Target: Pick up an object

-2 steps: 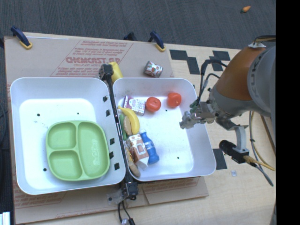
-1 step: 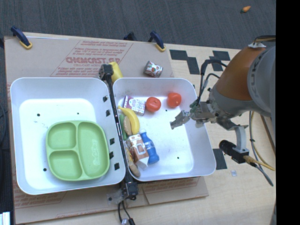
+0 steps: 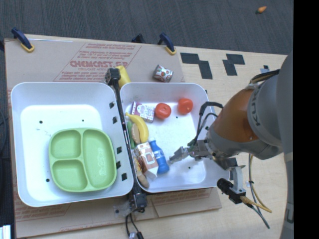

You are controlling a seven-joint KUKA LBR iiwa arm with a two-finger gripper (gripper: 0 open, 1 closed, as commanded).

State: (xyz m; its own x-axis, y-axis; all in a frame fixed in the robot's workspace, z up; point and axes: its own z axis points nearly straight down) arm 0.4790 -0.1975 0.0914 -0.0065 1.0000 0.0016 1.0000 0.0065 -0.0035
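the claw [image 3: 178, 155] is hanging low in the right bin [image 3: 197, 179] with its fingers looking pressed together on nothing, tip sitting just right of the blue packet [image 3: 159, 159] lying by the banana [image 3: 140, 127].

Inside the right bin [image 3: 197, 91], two red tomato-like pieces are seen side by side near the far wall, one [image 3: 162, 110] just beside a small purple-and-white carton [image 3: 143, 111] lying flat, the other [image 3: 185, 105] a little to its right. A yellow banana [image 3: 139, 127] is laid along the left wall, curving down toward a brown snack packet [image 3: 145, 157] and a blue packet [image 3: 159, 159], which are pressed together near the front left corner.
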